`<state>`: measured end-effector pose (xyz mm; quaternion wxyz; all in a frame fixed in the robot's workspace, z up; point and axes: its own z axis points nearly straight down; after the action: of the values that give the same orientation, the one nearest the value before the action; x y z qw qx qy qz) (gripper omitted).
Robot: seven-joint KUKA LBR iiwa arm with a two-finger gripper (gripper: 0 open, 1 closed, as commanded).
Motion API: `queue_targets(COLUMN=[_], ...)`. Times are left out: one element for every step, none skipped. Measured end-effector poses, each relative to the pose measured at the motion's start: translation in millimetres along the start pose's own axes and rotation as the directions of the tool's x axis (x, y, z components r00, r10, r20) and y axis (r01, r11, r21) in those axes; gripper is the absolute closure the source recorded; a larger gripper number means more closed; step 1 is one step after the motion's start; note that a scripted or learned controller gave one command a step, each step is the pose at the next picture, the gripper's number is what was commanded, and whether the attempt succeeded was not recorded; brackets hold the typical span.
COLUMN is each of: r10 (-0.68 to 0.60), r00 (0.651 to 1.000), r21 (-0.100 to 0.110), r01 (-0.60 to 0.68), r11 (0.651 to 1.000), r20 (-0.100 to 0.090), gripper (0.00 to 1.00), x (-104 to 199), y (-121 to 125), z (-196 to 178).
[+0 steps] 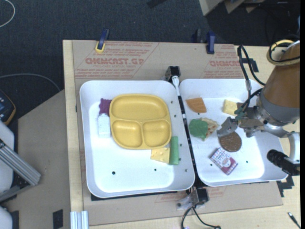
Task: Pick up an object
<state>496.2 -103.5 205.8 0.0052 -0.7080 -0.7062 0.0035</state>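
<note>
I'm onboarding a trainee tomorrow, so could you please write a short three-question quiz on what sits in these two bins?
1. True or false: the yellow divided tray lies in the left bin.
2. Which item lies nearest the end effector? A) brown round disc B) white bottle C) green stick
3. Fill in: the red and white packet lies in the ____ bin.

Key: 1 true; 2 A; 3 right (right bin).
</note>
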Motion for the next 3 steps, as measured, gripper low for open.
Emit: queue_targets(r10=[-0.002,-0.002,-0.003], r00=[1.000,1.000,1.000], r21=[-0.012,-0.005,-0.011], r01=[0.002,0.002,0.003], r11=[1.000,1.000,1.000], r20=[0.002,0.000,0.001], gripper=[0.00,0.00,0.00], x=[0,-2,-1], y=[3,7,11], z=[-5,57,119])
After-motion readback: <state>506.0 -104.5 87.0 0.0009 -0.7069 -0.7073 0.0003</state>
